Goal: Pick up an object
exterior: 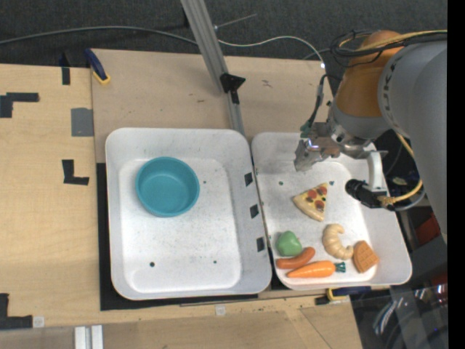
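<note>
My gripper (pixel 308 155) hangs over the far part of the right bin (pixel 272 151), just above and left of a toy pizza slice (pixel 313 201). Nothing shows between its fingers. Nearer the front of that bin lie a croissant (pixel 335 240), a green pepper (pixel 288 243), a red sausage (pixel 296 259), a carrot (pixel 314 270) and a brown waffle-like piece (pixel 364 256). The left bin (pixel 123 267) holds a teal bowl (pixel 168 186).
A slanted metal pole (pixel 211 49) rises behind the bins, its base near the gap between them. Black cables (pixel 378 195) hang off the arm over the right bin's right rim. The wooden bench (pixel 43 217) spreads out to the left.
</note>
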Action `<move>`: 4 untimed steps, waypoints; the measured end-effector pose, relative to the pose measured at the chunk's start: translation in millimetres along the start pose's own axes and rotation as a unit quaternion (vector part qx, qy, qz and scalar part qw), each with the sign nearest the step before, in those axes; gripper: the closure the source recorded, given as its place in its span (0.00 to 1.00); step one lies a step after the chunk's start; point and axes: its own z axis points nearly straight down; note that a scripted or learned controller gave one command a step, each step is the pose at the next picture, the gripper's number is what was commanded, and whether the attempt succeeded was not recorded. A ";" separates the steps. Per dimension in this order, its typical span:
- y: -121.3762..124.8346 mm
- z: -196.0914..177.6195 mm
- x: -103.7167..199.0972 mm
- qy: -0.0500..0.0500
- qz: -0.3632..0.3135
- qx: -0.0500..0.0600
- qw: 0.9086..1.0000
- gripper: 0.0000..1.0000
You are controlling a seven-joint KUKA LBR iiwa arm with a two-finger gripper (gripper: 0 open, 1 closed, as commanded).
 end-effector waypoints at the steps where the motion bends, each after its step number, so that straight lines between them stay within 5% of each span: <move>1: 6.7 -44.1 1.2 0.000 0.000 0.001 1.000 1.00; 2: 6.5 -35.7 1.3 0.000 0.000 0.003 1.000 1.00; 4: -30.2 -45.1 104.5 0.001 -0.003 0.003 1.000 1.00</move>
